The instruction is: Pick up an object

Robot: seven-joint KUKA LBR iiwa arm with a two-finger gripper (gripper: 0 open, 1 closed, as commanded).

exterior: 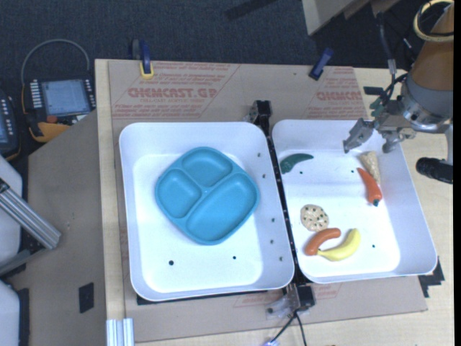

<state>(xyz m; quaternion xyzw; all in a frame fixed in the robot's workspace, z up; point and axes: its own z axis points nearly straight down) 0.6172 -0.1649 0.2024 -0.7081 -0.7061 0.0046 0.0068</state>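
Observation:
My gripper (371, 141) hovers over the far right part of the right bin (410, 215). Its two fingers are spread open with nothing between them. Just below it lie a pale beige wedge (370, 162) and an orange carrot (371, 187), touching end to end. A dark green piece (295, 161) rests to the gripper's left near the bin's far left corner. Toward the front sit a speckled round cookie (314, 216), a red sausage (321, 241) and a yellow banana (343, 246), the last two lying against each other.
The left bin (144, 251) holds a blue divided plate (207, 193). A black clamp (261, 111) sits where the two bins meet at the back. The grey arm with its orange band (432, 67) comes in from the upper right.

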